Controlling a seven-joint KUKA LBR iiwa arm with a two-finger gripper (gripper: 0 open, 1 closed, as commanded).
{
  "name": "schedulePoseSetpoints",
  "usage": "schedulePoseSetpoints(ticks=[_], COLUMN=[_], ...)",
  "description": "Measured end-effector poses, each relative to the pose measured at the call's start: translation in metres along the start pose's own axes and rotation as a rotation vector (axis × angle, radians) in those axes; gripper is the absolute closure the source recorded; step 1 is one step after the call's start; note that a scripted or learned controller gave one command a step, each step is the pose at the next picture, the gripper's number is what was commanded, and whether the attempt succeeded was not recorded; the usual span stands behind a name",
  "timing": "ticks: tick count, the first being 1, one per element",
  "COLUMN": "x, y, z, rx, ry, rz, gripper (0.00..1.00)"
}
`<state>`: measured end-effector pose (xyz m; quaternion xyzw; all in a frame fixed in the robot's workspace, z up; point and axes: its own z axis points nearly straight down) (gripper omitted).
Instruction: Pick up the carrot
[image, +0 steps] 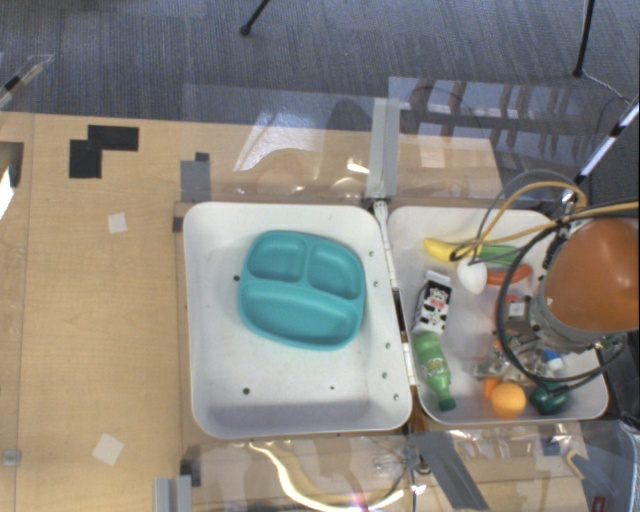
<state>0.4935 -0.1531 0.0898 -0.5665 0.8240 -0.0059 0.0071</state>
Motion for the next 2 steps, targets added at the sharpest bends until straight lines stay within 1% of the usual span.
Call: schedulePoseSetpoints(ticks=[1,2], x=[-0.003,-0.083], y=[-0.003,0.012], z=[-0.012,-0.138], rx=[0.01,0.001], ry=[-0.004,-0.003], rz=[0.001,-0.117], gripper=[1.0,1.0])
